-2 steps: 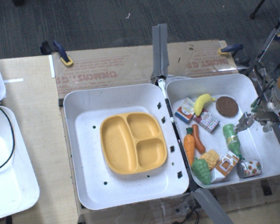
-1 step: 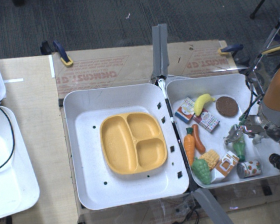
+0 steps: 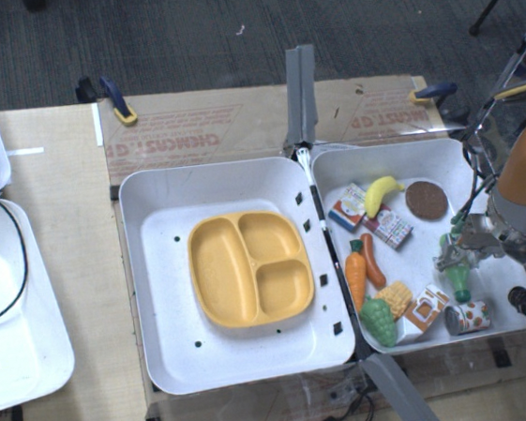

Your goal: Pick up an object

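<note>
right bin holds about ten toys, one yellow tray left; gripper grip unclear.

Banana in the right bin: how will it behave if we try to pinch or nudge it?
The banana looks like smooth moulded toy plastic, so probably stiff, light, and somewhat slippery between fingers. Its curved shape means it may pivot or rock when pushed rather than slide straight. It leans on a small carton, so a nudge would likely shift that too.
</note>
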`<state>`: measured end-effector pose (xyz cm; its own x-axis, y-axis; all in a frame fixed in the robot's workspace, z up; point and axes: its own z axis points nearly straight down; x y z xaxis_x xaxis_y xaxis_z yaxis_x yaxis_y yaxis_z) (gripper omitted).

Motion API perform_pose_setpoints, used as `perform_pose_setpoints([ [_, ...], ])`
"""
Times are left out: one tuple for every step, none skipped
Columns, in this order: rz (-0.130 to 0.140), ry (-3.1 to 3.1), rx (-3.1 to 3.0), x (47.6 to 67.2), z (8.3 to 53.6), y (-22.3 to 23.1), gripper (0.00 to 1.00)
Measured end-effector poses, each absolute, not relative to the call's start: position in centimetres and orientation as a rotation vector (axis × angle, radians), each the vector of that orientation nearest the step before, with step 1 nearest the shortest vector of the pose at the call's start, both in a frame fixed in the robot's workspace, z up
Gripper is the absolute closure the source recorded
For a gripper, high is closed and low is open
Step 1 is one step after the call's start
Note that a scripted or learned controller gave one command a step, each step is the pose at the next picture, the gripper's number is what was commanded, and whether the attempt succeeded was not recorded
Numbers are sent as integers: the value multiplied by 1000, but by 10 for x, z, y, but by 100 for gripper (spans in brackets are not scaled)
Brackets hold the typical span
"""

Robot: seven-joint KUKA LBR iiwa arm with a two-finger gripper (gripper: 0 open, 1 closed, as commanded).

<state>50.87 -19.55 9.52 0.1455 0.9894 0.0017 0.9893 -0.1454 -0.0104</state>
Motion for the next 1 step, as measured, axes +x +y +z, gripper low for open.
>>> perform_pose_setpoints([
  [6,-2063,-2366,535,194,-187,100],
])
